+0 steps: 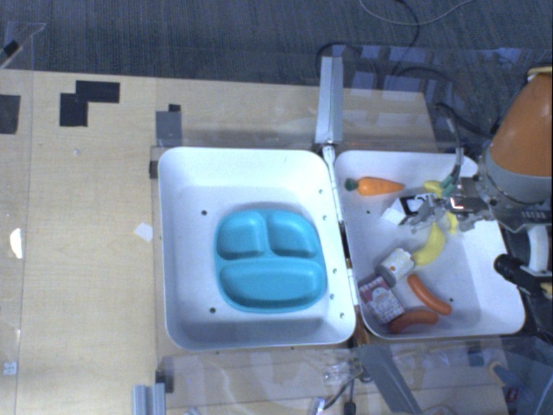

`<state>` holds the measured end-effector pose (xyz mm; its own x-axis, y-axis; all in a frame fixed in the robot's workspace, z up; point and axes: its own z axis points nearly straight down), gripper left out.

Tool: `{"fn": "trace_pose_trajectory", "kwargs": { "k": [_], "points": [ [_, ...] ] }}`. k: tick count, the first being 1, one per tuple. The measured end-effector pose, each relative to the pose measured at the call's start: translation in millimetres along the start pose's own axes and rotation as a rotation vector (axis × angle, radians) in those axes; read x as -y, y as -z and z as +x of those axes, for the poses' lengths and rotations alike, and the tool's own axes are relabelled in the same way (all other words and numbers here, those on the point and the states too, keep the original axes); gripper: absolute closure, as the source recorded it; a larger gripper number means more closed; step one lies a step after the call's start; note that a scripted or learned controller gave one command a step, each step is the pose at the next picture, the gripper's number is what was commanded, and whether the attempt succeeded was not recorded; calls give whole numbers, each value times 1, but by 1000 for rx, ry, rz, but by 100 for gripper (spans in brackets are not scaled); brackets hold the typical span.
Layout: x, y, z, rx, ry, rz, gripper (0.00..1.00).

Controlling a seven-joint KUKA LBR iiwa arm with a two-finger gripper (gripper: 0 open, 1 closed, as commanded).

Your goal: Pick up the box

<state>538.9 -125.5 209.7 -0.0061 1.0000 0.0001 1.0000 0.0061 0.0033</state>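
— Where do we find the box [380,299]?

— We see it in the right bin [484,318], low in its near-left corner, lying flat: a small pack with a dark red and white printed face. Nothing is gripping it.

— What do we have around it?

— Just above it, touching or almost touching, we see a small grey and white cylinder [397,265]. To its right lie two sausages: an orange one [429,295] set at a slant, and a darker red one [413,320] along the bin's near wall, just beside the box. A banana [433,242] curves up from the cylinder toward the gripper.

— And the gripper?

— We see the gripper [429,207] over the upper middle of the right bin, at the banana's top end and well apart from the box. Whether its fingers are spread or closed we cannot tell; the metal parts blur together there. A carrot [379,186] lies just to its left, near the bin's far-left corner.

— And further out?

— The left bin [186,232] holds a blue divided tray [270,259], sitting in its middle with three compartments.
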Motion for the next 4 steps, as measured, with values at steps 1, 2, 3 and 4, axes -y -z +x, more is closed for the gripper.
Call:
{"fn": "trace_pose_trajectory", "kwargs": {
  "k": [1, 2, 3, 4],
  "points": [
    [48, -120, 41, 0, 66, -10, 0],
    [-19, -120, 27, 2, 161, -12, 0],
    [-21, -108, 28, 3, 163, -20, 100],
    [-77, 44, 32, 2, 252, -5, 100]
  ]
}}
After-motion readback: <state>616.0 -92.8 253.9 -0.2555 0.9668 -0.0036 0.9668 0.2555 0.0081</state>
